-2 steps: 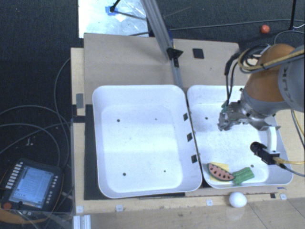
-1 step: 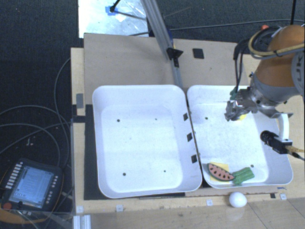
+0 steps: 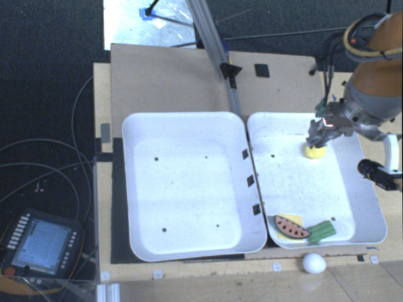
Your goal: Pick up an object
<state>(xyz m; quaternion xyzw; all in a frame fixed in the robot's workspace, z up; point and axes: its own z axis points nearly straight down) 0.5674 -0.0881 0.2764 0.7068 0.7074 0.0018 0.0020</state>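
A small yellow object lies in the right bin toward its far right side. My gripper is directly over it, its dark fingers reaching down to the object's top and hiding part of it. Near the right bin's front edge lie a watermelon-slice toy and a green toy side by side.
The left bin sits beside the right one, with small black clips along the shared rim. A white ball rests on the bench in front of the right bin. A slanted metal pole rises behind the bins.
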